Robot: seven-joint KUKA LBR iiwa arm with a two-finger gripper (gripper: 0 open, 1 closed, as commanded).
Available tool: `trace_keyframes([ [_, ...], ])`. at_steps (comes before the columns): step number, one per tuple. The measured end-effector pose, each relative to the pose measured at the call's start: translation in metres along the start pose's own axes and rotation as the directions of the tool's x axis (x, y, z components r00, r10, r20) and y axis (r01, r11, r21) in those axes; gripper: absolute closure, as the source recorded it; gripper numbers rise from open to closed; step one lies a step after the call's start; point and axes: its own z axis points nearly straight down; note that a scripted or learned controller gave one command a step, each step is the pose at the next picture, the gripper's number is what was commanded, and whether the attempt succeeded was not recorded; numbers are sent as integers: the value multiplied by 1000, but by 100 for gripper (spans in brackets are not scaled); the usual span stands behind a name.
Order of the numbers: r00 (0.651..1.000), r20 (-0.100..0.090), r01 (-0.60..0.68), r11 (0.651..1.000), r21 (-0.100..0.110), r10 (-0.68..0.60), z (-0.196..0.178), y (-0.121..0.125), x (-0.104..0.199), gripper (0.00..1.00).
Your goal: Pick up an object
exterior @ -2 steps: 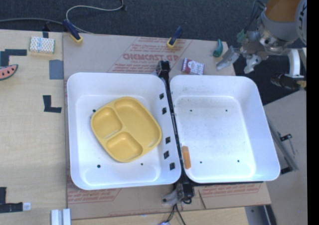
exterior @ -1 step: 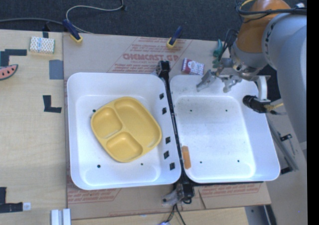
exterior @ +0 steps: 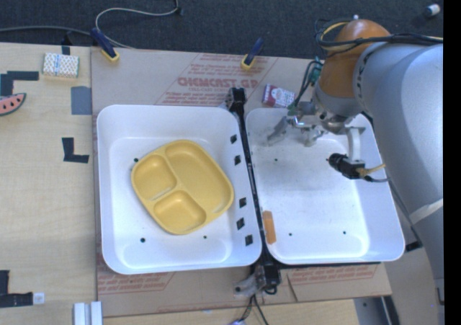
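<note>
Jaws spread apart, nothing between them, on the gripper (exterior: 292,135) low over the far left part of the right bin (exterior: 374,244). In the left bin (exterior: 115,244), a yellow divided plate (exterior: 181,185), lying flat at its middle with white floor open all round; in the right bin, a small orange piece (exterior: 269,227) tight against the near left wall, well apart from the gripper, with bare floor between. Hard to make out: a small red and white packet (exterior: 277,95) on the cardboard (exterior: 209,78) just beyond the bins, and the arm (exterior: 403,114), cut off at the right.
</note>
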Motion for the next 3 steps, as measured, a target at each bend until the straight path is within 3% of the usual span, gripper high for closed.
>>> trace_keyframes([
  [1, 1000, 1, 1, 1000, -1, -1, -10, 0, 0, 100],
  [2, 1000, 1, 1, 1000, -1, -1, -10, 0, 0, 0],
  [3, 1000, 0, 1, 1000, -1, -1, -19, 0, 0, 100],
])
